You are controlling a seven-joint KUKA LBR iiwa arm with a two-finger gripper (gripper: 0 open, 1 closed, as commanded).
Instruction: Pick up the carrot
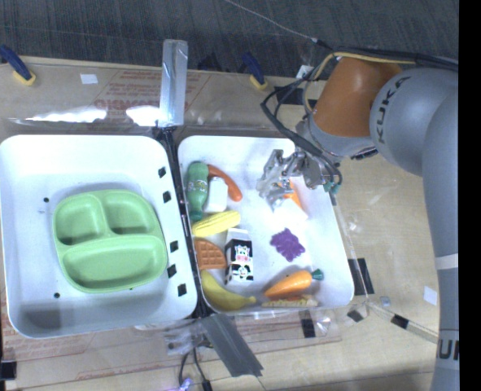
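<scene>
The carrot [290, 283], orange with a green top, lies on its side near the front wall of the right bin [338, 243]. My gripper [277, 177] hangs over the back right part of that bin, well behind the carrot and apart from it. A small orange and white piece [294, 197] lies just beneath and to the right of the gripper. Whether it touches the gripper is unclear.
The right bin also holds purple grapes [287, 243], a small cow-print carton [239, 261], a banana [224, 296], corn [216, 222], a brown waffle [210, 255], a green bottle [197, 187] and an orange-red piece [227, 183]. A green divided plate [108, 239] sits in the left bin.
</scene>
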